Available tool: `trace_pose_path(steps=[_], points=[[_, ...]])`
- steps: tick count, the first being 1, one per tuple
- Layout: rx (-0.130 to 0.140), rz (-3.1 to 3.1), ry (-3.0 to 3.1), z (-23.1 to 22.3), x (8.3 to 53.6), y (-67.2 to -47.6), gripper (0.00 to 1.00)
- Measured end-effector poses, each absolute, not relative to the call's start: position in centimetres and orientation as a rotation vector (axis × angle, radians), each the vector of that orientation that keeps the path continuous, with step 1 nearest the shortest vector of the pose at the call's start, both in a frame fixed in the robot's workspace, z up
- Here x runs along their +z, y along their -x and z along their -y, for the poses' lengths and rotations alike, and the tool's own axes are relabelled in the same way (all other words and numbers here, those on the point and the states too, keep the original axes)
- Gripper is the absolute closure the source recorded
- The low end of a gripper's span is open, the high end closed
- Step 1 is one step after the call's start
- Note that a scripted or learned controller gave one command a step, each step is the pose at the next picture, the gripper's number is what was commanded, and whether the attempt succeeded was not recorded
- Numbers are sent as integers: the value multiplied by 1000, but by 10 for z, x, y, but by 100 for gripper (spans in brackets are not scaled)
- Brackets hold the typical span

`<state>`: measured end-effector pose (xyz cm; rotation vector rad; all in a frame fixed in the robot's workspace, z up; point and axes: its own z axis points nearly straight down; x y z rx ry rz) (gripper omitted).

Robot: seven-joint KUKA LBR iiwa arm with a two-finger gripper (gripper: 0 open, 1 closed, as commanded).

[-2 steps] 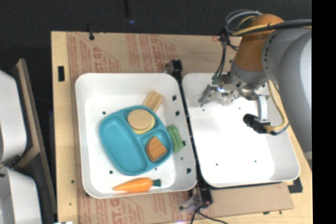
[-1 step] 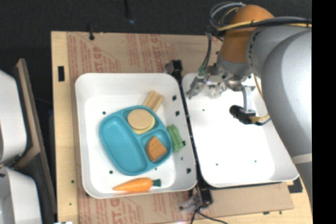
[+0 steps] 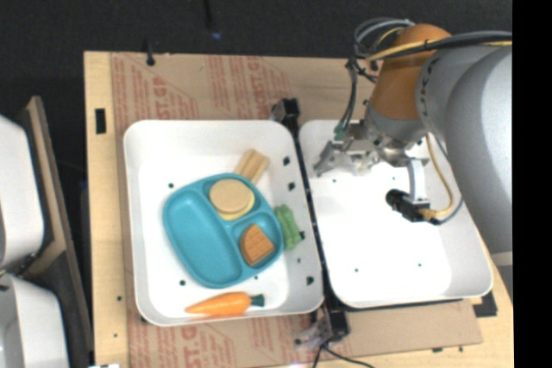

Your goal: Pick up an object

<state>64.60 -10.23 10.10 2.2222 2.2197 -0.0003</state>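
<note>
The arm is getting ready to grab a toy.
Its gripper point(image 3: 345, 155) hangs over the right bin point(image 3: 388, 271); jaws unclear. Next, reach toward the carrot point(image 3: 226, 303).

Even overhead lighting; the 2 white bins point(image 3: 155, 185) appear bright, nearly washed out, with soft short shadows. Background beyond the bench point(image 3: 172, 86) is dark. Overall focus slightly soft, resolution low.
</note>
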Motion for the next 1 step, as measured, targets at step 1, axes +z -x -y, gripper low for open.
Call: trace_pose_path(steps=[1], points=[[1,-2220,-2221,102,105,-655,0]])
